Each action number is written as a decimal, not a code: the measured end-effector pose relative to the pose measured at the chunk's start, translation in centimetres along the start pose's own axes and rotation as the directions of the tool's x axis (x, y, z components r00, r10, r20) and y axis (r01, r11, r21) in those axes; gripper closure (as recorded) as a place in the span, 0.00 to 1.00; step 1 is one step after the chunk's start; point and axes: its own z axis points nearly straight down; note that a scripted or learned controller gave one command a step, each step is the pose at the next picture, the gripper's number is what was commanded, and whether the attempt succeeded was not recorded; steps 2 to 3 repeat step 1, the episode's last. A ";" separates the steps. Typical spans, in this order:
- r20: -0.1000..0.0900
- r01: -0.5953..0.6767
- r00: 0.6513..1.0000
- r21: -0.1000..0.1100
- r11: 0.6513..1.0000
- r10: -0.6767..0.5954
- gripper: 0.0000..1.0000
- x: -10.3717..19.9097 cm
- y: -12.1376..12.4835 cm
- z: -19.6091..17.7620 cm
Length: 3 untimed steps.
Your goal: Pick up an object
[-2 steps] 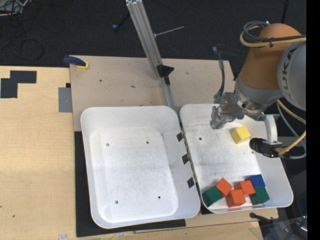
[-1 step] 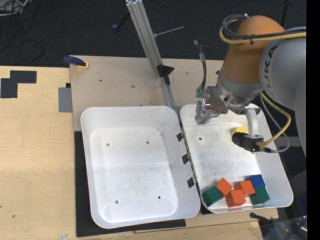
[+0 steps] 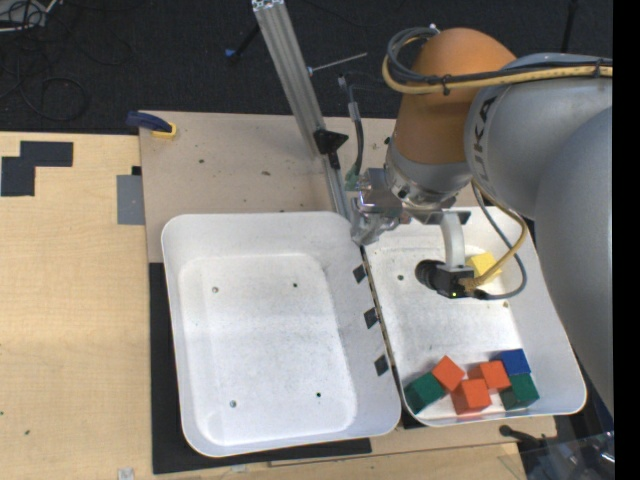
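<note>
Several small blocks lie clustered in the near corner of the right bin (image 3: 560,368): an orange block (image 3: 448,373), two more orange ones (image 3: 492,374) (image 3: 472,396), a blue block (image 3: 514,361) and two green blocks (image 3: 426,392) (image 3: 520,394). My gripper (image 3: 368,218) hangs over the far left corner of that bin, by the rim shared with the left bin. It is well away from the cluster. Nothing shows in its grasp. A small yellow piece (image 3: 483,264) sits in the right bin under the wrist, partly hidden.
The left bin (image 3: 260,338) lies beside the right one, with black clips (image 3: 372,318) along the shared rim. A slanted aluminium bar (image 3: 295,78) rises just behind the gripper. The bulky grey arm (image 3: 540,158) overhangs the right bin's far side.
</note>
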 end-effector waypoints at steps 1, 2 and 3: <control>0.000 0.000 1.000 0.000 1.000 0.000 1.00 4.5 0.9 0.6; 0.000 0.000 1.000 0.000 1.000 0.000 1.00 4.5 0.9 0.6; 0.000 0.000 1.000 0.000 1.000 0.000 1.00 4.5 0.9 0.6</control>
